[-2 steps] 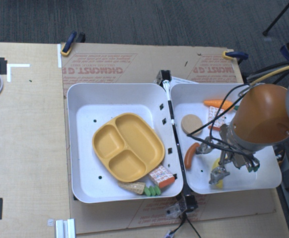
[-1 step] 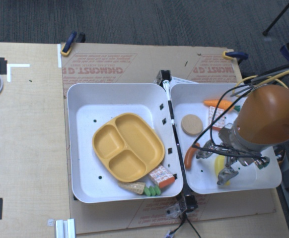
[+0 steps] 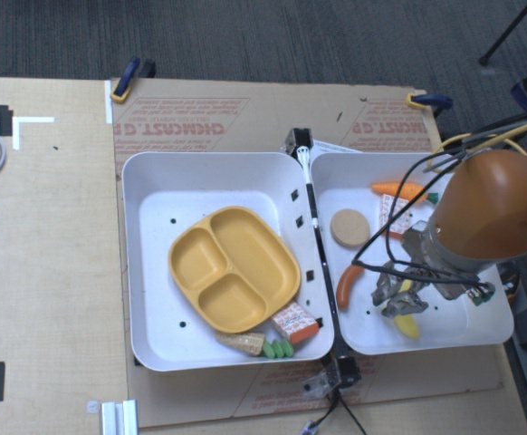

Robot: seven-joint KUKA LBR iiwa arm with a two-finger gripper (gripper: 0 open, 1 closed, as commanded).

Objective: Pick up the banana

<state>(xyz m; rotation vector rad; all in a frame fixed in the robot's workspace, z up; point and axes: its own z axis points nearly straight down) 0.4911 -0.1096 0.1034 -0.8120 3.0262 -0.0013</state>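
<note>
Looming largest at right of the frame, the arm's orange band (image 3: 494, 205) is hanging over the right bin (image 3: 359, 333), with the gripper (image 3: 397, 299) sitting low right on the yellow banana (image 3: 407, 324); its grip I cannot tell. That bin is also carrying a sausage (image 3: 347, 285), a round cracker (image 3: 349, 227) and a carrot (image 3: 397, 189). Left bin (image 3: 141, 243) is cradling a yellow divided plate (image 3: 234, 267), with a small carton (image 3: 295, 323) and green bits (image 3: 279, 348) lying just below it.

One fixed camera hangs above the surface (image 3: 46, 270), tilted down at a slant, far enough back to take in both bins (image 3: 146, 270) together.
</note>
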